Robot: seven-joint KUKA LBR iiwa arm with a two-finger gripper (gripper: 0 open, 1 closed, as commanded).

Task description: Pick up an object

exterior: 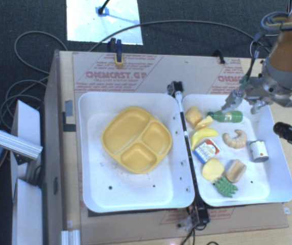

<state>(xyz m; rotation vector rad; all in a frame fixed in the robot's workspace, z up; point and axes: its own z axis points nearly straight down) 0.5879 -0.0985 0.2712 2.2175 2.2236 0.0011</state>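
I have the gripper (234, 102) hovering just above the green bottle's (226, 117) right end, likely lining up a pick; how it is set I cannot tell. The bottle lies flat, smooth plastic, at the right bin's (281, 188) far side, with a curved tan croissant (235, 139) and a metal can (258, 150) nearby.

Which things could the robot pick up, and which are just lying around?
For the job: gripper, green bottle, banana, croissant, can, small carton.

Just lying about: blue clamp, cables, cardboard sheet.
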